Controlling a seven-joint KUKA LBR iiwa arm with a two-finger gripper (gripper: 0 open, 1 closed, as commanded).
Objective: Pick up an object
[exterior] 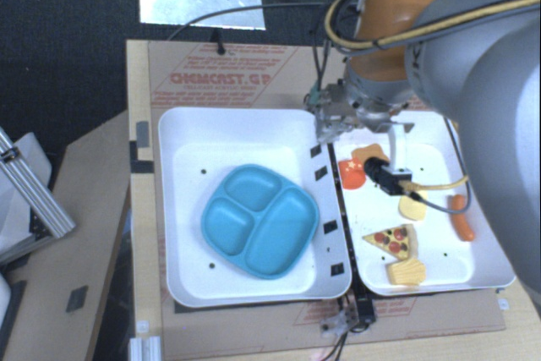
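Cardboard-topped counter (228,72) with two white bins sitting side by side. Over toward the counter's left edge, the left bin (182,182) just has a blue divided plate (260,220) lying flat in it. The toy food is all in the right bin (482,270): a pizza slice (393,241) and a yellow wedge (407,272) near the counter's front edge, a red-orange round piece (349,174) just beside the divider, and a sausage (461,221) out toward the right edge. The end effector (330,124) hangs over the far end of the wall between the bins, and honestly I can't tell if it's clenched or released.
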